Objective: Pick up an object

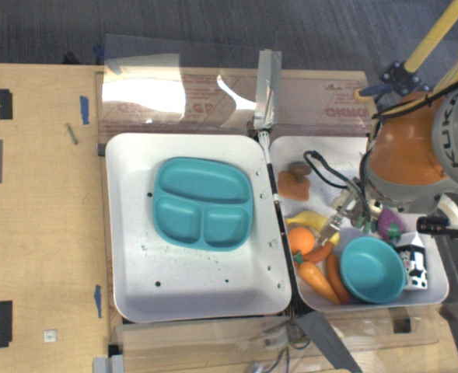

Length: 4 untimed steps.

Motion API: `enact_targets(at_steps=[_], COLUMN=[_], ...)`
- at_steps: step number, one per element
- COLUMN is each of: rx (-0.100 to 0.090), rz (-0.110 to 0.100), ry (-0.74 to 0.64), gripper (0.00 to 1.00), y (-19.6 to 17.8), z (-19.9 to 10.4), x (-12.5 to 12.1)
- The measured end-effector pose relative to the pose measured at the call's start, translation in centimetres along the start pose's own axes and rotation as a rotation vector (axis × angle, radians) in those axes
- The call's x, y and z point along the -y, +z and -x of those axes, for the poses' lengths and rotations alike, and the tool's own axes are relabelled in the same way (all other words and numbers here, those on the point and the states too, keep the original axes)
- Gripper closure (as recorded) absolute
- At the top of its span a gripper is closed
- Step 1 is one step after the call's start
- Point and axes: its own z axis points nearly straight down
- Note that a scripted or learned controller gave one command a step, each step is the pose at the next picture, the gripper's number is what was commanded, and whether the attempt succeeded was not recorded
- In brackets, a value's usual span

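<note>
In the right bin lie a brown bread-like piece, a yellow banana, an orange, two carrots, a teal bowl, a purple item and a black-and-white object. My gripper reaches in from the right and hangs low over the banana and orange, just left of the bowl. The arm's orange band and grey wrist cover the bin's right side. Nothing is visibly lifted.
The left bin holds a teal divided plate. A metal divider rises between the bins at the back. Black cables loop over the right bin. Wooden bench extends to the left.
</note>
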Motion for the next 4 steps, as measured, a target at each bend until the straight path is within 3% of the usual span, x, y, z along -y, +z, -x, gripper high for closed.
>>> enact_targets(at_steps=[1,2,3,4], rx=[0.003,-0.016,-0.022,-0.033], rz=[0.006,0.001,-0.002,-0.005], ry=[-0.003,0.084,-0.191,-0.191], gripper=[1.00,1.00,1.00,1.00], y=[-1.1,-8.8,-9.1,-2.6], z=[0.0,-9.1,-6.0,-6.7], x=[-0.3,-1.8,3.8,3.5])
